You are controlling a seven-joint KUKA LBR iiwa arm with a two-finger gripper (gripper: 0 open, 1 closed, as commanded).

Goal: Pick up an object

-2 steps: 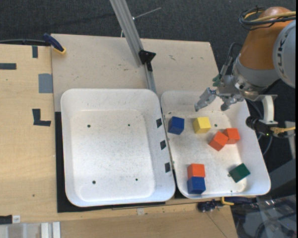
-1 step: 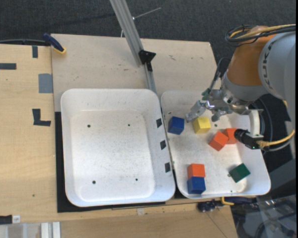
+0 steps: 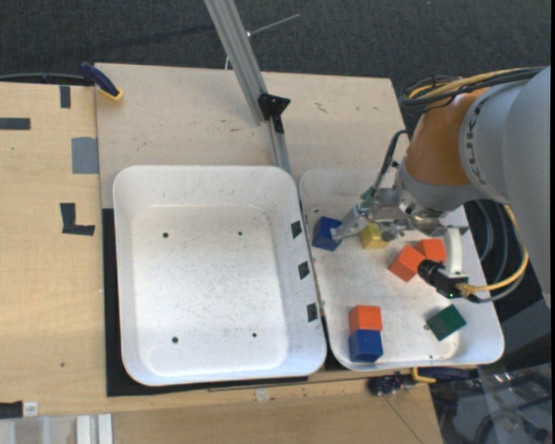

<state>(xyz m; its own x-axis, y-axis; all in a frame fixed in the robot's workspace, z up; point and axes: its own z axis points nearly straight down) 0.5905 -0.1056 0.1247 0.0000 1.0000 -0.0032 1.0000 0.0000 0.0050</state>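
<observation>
My gripper [image 3: 365, 222] is low over the right bin [image 3: 472, 345], in its upper middle part. A small yellow block [image 3: 374, 238] lies right under it, partly covered by it. A blue cube [image 3: 326, 233] sits just to the gripper's left, near the bin's left wall. Two orange blocks [image 3: 406, 263] [image 3: 432, 248] lie just to its right. Toward the front of the bin, an orange cube [image 3: 365, 318] rests against a blue cube [image 3: 365, 345], and a dark green block [image 3: 446, 322] lies at the front right.
The left bin [image 3: 129, 192] stands beside the right one, the two walls touching. A slanted metal pole [image 3: 245, 58] with a black clamp rises behind the bins. Cables [image 3: 499, 280] hang along the right bin's right side.
</observation>
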